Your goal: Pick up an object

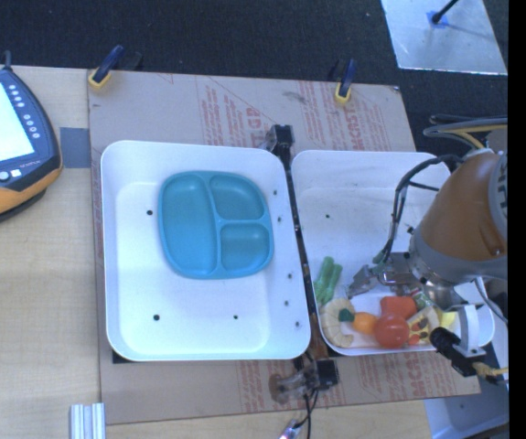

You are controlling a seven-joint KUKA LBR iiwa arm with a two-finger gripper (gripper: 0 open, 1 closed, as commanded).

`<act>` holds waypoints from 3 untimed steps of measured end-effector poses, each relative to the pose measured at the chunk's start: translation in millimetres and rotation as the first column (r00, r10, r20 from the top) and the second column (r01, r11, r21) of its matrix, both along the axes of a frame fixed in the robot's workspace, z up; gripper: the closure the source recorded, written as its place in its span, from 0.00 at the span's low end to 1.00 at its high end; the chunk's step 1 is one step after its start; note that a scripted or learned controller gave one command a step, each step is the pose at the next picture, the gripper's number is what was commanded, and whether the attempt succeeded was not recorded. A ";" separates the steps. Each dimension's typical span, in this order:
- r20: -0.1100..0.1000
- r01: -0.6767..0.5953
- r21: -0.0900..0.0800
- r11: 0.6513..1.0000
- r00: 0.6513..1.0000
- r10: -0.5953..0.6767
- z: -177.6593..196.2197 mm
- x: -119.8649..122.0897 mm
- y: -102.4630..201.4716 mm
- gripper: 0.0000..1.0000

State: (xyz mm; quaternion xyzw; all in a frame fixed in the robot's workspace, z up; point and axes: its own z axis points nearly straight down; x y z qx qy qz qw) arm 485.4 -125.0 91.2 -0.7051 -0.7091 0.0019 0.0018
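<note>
Seemingly cardboard beneath white bins

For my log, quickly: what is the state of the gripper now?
Gripper: low over the toys in the right bin; state cannot be told.

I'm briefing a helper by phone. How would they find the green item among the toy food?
Find the right bin. At its near left corner, beside the divider, lies a pile of toy food. The green piece is the long one sticking out on the left.
</note>
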 end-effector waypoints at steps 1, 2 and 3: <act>0.001 -0.001 0.002 1.000 1.000 0.001 0.4 -9.2 -11.0 0.00; 0.000 -0.006 0.000 1.000 1.000 0.006 10.7 -8.7 -12.2 1.00; 0.000 -0.006 0.000 1.000 1.000 0.006 10.4 -8.8 -12.1 0.00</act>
